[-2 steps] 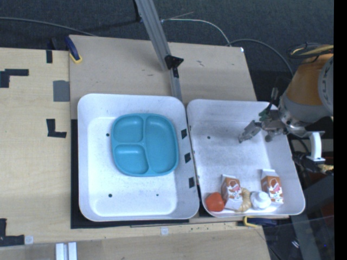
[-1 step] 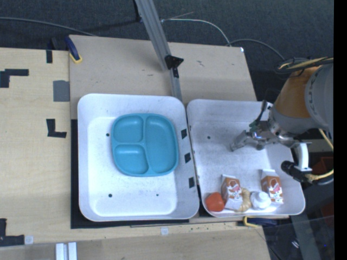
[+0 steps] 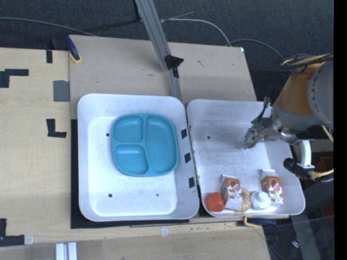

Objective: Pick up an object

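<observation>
My gripper (image 3: 250, 141) hangs over the middle of the right bin (image 3: 217, 118), its tip close to the bin floor, with nothing visibly between its fingers. Along that bin's near edge lie a red ball-like object (image 3: 215, 202), a small carton (image 3: 232, 191), a tan piece (image 3: 246, 199), a white cap-like item (image 3: 261, 200) and a second carton (image 3: 272, 187). These objects sit well below the gripper in the view, apart from it.
The left bin (image 3: 92, 161) holds a blue divided plate (image 3: 145, 144). A grey pole (image 3: 157, 31) slants down to the bins' far edge. The arm's orange band (image 3: 298, 93) is at the right. Cables run across the dark floor behind.
</observation>
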Controlling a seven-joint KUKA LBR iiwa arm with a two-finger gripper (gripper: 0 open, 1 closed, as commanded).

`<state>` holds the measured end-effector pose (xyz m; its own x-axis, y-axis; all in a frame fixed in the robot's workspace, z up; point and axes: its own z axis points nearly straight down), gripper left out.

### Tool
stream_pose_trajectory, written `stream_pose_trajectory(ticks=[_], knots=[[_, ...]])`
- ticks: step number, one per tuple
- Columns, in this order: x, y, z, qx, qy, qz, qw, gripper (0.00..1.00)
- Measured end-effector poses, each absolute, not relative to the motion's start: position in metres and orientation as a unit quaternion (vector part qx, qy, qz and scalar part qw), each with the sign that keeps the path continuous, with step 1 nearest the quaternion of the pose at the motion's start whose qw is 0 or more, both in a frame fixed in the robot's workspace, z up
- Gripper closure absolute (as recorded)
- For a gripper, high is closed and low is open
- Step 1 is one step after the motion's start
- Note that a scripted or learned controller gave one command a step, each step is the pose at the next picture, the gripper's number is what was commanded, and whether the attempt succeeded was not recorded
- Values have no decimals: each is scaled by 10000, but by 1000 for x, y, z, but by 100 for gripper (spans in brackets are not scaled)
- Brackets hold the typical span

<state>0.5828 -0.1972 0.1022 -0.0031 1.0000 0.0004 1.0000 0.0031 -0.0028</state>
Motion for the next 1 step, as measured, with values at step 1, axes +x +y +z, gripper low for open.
stream_pose_trajectory(ticks=[1], knots=[[584, -199, 166, -7065, -7077, -11, -25, 100]])
